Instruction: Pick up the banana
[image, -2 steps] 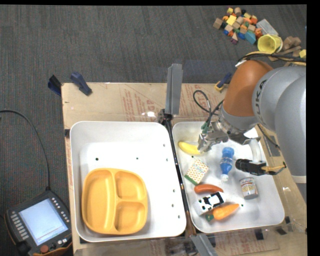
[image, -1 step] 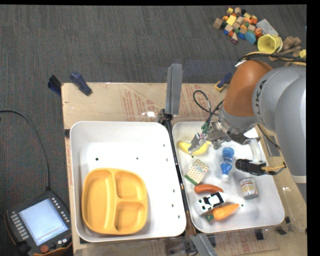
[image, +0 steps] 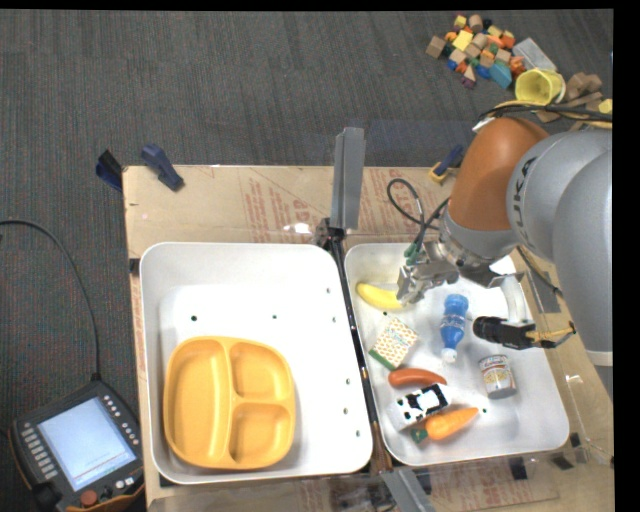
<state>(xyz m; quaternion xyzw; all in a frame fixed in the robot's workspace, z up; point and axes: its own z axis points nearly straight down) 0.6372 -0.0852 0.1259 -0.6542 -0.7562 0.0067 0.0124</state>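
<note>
The yellow banana (image: 378, 295) lies in the right bin (image: 545, 420), near its far left corner. My gripper (image: 411, 287) hangs over the banana's right end, fingers pointing down and just at or above the fruit. Nothing is seen held between the fingers. The grey arm with its orange band (image: 495, 180) reaches in from the right above the bin.
The right bin also holds a blue water bottle (image: 454, 324), a small can (image: 496, 375), a red sausage (image: 416, 377), a carrot (image: 447, 424), a patterned card (image: 394, 343) and a black-and-white toy (image: 421, 402). A yellow divided plate (image: 230, 402) lies in the left bin (image: 240, 270).
</note>
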